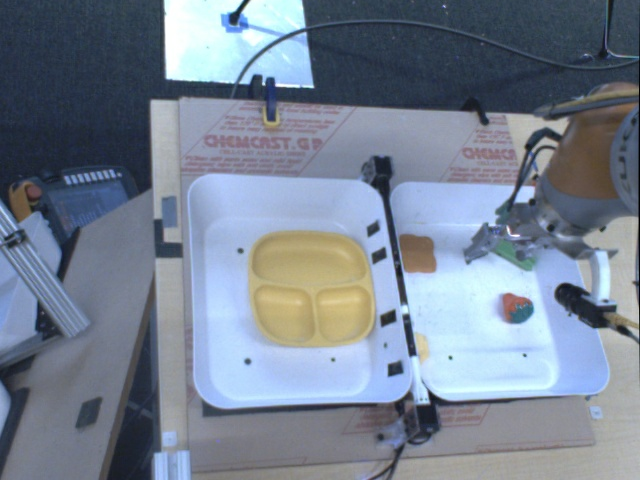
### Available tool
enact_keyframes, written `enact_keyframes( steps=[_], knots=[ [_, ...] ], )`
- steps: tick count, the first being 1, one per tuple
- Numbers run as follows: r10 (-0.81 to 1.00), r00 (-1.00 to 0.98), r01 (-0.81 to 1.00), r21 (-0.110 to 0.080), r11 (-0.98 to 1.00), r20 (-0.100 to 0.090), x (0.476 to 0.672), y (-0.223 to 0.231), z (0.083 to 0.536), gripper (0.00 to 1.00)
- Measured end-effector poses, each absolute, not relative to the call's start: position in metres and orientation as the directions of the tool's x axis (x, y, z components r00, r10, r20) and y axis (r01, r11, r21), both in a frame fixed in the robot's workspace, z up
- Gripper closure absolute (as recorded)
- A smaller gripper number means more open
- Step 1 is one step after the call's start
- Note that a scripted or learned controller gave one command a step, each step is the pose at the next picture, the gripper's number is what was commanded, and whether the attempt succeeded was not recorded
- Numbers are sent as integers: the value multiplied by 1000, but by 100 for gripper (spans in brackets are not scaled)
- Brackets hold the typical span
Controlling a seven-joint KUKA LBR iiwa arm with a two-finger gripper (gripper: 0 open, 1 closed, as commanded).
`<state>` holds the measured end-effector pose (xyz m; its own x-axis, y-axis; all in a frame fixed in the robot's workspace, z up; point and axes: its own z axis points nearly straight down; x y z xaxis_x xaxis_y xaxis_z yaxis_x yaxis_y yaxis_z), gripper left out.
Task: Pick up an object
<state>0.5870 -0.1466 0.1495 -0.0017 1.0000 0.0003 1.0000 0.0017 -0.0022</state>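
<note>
Hovering over the right bin (575, 368), gripper (487, 241) finger spacing unclear. Nearby red-green toy (516, 308) looks light, soft; best pinched across its middle.

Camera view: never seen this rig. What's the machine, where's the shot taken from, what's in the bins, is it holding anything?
It is a single fixed camera above a bench, looking down at a slant. The machine is a robot arm, grey with an orange band, reaching in from the right. Its two-finger gripper hangs over the right bin; nothing can be seen between its fingers. Two shallow white bins sit side by side. The left bin holds a yellow divided tray. The right bin holds a flat brown piece near its left wall, a small red and green object, a green item partly hidden under the gripper, and a small pale yellow piece by the divider.
</note>
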Motion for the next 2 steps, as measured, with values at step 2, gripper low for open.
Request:
enact_keyframes(
  steps=[2],
  knots=[
    [1000,0,1000,1,0,0,584,-141,85,0]
  ],
)
